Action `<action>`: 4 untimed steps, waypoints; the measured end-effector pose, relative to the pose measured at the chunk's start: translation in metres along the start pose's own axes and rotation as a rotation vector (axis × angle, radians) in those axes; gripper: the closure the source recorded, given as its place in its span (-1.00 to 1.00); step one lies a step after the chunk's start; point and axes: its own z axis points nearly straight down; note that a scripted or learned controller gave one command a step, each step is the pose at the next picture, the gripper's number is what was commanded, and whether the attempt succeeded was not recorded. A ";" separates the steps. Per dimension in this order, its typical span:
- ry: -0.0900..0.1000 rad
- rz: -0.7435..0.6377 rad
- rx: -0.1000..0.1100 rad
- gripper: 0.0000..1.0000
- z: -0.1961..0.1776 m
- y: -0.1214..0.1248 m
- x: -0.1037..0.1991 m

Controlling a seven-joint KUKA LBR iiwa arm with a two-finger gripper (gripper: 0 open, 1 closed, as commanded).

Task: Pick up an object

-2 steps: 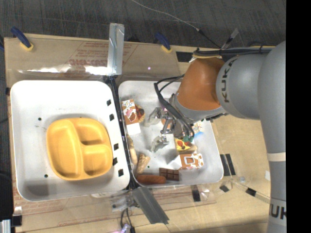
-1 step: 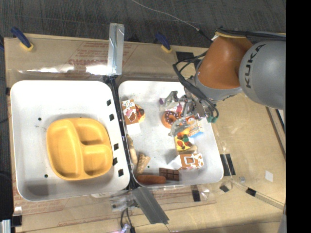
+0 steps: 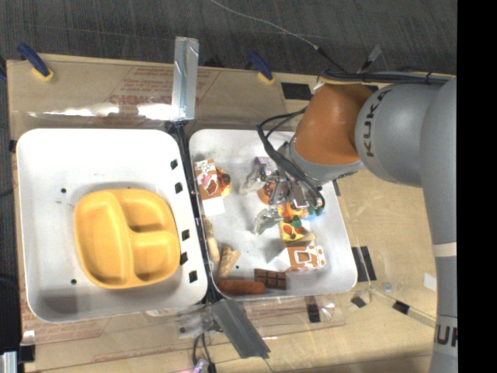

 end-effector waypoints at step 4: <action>0.001 0.496 0.001 -1.00 0.000 0.025 0.063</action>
